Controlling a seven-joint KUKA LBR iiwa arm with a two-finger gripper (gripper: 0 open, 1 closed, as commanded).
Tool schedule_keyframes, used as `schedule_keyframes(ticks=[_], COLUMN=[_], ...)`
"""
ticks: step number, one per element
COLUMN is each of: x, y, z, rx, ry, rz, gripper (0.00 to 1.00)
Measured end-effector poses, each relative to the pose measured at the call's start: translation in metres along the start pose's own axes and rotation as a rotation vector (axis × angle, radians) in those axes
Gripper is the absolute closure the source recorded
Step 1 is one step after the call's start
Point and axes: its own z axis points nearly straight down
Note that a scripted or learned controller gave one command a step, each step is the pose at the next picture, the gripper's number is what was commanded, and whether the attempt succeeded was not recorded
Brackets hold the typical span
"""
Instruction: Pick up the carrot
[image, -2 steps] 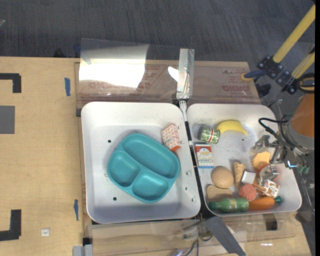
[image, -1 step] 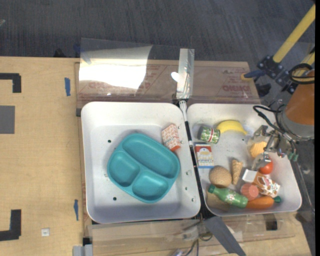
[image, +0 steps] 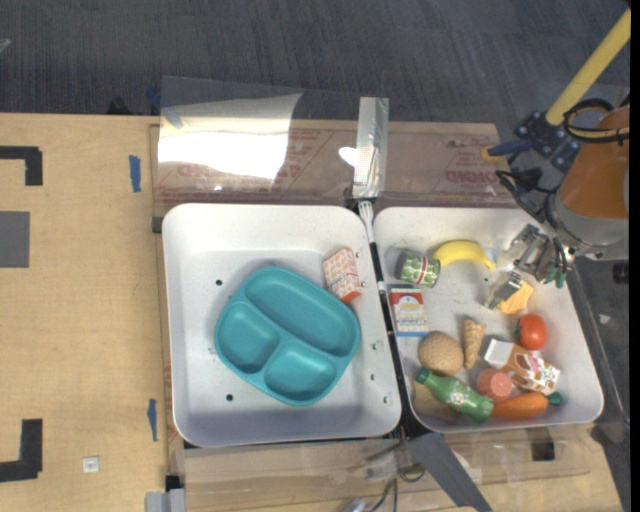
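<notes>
The carrot (image: 522, 406) is orange with a green stem end and lies flat along the near edge of the right bin (image: 585, 345), toward its right corner. It rests next to a green bottle (image: 455, 393) and under a red-and-white packet (image: 535, 374). My gripper (image: 512, 280) hangs over the far right part of that bin, just above a yellow cheese wedge (image: 517, 298). It is well behind the carrot and apart from it.
The right bin also holds a banana (image: 462, 253), a green can (image: 417, 268), a small carton (image: 408, 311), a bread roll (image: 440, 352), a cone (image: 472, 338) and a tomato (image: 533, 331). In the left bin (image: 190, 300) lie a teal divided plate (image: 287, 333) and a small box (image: 342, 273).
</notes>
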Motion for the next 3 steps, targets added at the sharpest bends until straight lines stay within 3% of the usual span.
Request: schedule_keyframes(ticks=[1, 2, 3], x=[0.067, 0.065, 0.134], y=[0.008, 0.008, -0.010], z=[-0.007, -0.018, -0.079], rx=[0.000, 0.000, 0.000], ry=[0.006, 0.001, 0.004], rz=[0.039, 0.039, 0.090], gripper=[0.00, 1.00, 1.00])
